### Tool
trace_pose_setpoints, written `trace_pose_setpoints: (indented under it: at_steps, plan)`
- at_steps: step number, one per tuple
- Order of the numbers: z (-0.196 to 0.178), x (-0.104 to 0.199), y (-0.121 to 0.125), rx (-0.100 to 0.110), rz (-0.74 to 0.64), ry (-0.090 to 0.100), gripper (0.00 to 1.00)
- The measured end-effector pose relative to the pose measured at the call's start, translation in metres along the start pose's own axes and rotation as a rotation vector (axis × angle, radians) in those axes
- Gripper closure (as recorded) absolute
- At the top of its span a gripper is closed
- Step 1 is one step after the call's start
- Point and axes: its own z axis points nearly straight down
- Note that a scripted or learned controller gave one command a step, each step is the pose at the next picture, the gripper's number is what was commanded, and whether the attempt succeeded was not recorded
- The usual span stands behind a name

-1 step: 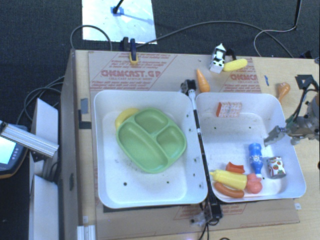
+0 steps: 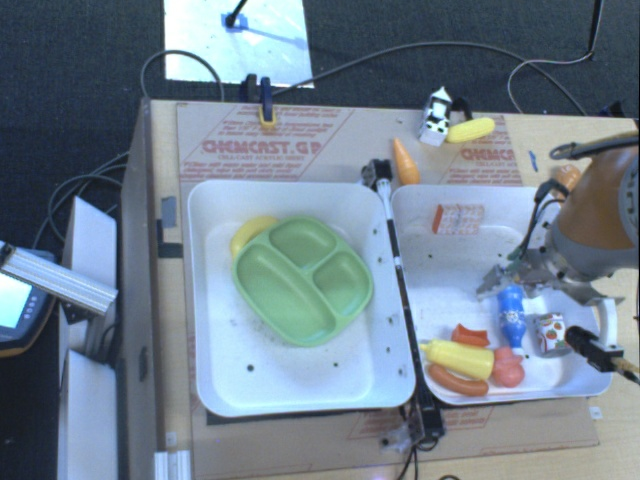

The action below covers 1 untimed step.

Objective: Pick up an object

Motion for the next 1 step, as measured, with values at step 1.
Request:
trace_pose_setpoints:
  at_steps: [1]
  plan:
    - [-0.0143,-0.0014,-0.0265,0.002,0.003,0.0,0.0]
